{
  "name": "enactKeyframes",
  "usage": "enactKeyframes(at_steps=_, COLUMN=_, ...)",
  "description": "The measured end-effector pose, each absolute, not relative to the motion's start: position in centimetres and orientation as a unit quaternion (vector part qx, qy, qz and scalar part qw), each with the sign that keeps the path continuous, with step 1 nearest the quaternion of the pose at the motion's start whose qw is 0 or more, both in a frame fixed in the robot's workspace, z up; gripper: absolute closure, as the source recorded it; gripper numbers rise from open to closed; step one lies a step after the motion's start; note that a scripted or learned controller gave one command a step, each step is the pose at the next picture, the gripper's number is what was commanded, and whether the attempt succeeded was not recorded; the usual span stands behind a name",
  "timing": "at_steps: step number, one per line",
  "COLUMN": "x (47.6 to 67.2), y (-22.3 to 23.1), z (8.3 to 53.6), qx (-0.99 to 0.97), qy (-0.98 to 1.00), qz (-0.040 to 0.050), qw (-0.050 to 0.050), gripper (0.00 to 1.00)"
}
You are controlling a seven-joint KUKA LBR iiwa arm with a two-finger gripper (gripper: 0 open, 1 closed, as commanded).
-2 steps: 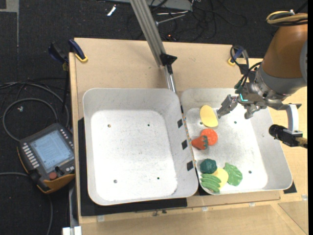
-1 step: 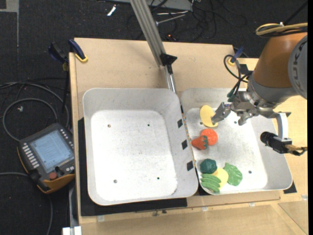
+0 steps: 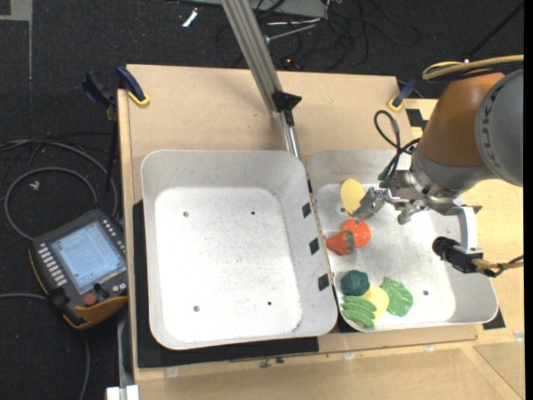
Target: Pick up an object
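In the right bin (image 3: 466,307) lie several toy foods. A yellow piece (image 3: 351,193) sits near the bin's left wall at the back. In front of it lies a red and orange piece (image 3: 349,237). At the bin's front are a dark green piece (image 3: 356,282), a pale yellow piece (image 3: 376,297), a light green leafy piece (image 3: 399,298) and a green pod piece (image 3: 360,311). My gripper (image 3: 387,209) hangs over the middle of this bin, just right of the yellow piece. It is open, with nothing between its fingers.
The left bin (image 3: 158,248) lies beside the right one, and they meet at a shared edge (image 3: 316,240). A slanted metal pole (image 3: 254,44) comes down to the bins' back junction. A black attachment (image 3: 450,252) juts from the wrist over the right bin.
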State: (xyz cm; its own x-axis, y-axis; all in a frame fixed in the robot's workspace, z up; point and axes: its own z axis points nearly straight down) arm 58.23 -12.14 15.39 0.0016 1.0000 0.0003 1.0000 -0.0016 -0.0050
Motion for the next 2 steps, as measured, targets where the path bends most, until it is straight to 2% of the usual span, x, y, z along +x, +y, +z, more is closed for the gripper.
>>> enactKeyframes(at_steps=1, x=58.2, y=-12.1, z=10.0, qx=-0.708, qy=-0.707, qz=0.0015, qw=0.002, gripper=0.0)
enactKeyframes(at_steps=2, x=58.3, y=-12.1, z=11.4, qx=-0.708, qy=-0.707, qz=-0.0002, qw=0.0, gripper=1.0)
